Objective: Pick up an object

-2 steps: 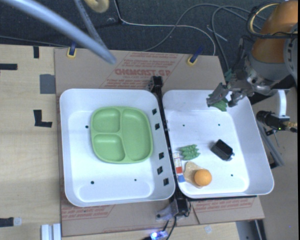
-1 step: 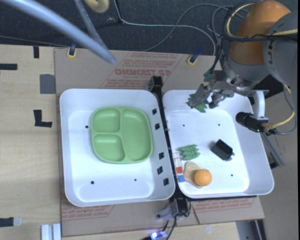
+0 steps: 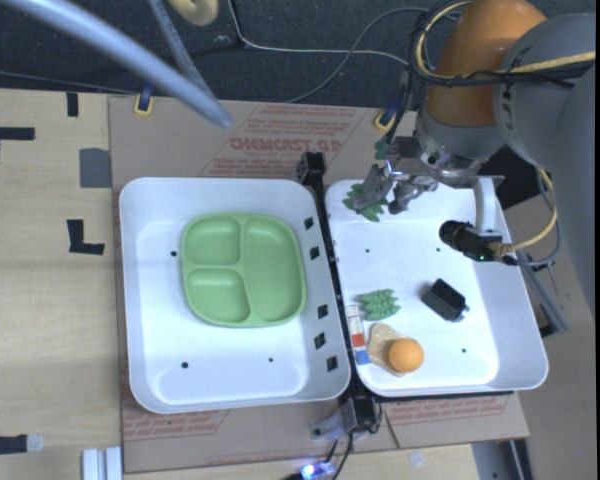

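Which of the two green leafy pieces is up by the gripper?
The green leafy piece at the right bin's far-left corner, beside the gripper; the other green piece lies near the orange ball.

White bins (image 3: 145,268); a pale green divided plate (image 3: 244,269); dark green toys (image 3: 364,200); an orange ball (image 3: 406,355); a black block (image 3: 446,300); a tan counter (image 3: 40,298).

Left bin (image 3: 140,268): holds a light green divided plate (image 3: 244,269), three compartments, lying flat near the middle. Bins meet along a black clip strip (image 3: 323,268) running down the centre. Both bins sit on a brown cardboard sheet (image 3: 270,133) with red print, over a pale wood-look bench (image 3: 40,288) marked with black tape pieces. Grey pole (image 3: 100,38) crosses top left at a slant. Black cables (image 3: 310,48) trail across the dark back area.
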Tool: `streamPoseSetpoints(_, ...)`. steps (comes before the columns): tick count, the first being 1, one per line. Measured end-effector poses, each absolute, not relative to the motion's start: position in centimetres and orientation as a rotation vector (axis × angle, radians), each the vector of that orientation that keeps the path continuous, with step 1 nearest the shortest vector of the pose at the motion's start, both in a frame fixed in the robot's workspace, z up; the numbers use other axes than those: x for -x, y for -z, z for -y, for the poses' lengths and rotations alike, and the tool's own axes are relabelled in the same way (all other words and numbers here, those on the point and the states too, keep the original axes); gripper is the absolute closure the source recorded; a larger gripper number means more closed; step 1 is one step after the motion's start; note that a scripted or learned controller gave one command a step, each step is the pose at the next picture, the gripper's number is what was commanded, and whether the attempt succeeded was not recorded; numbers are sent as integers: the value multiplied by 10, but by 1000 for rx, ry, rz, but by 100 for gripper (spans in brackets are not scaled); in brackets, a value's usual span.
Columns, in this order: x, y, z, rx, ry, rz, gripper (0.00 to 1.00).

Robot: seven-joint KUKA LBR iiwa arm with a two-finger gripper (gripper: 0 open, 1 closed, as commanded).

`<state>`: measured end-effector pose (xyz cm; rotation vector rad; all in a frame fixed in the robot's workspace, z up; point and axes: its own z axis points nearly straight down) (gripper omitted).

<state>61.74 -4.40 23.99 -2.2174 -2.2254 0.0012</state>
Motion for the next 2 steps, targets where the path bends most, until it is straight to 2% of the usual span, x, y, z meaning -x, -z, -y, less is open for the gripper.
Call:
streamPoseSetpoints(1,-623,-245,-10,2214,0,2227,100)
streamPoseSetpoints(2,-630,-227,-61,2215,-4,2226,100)
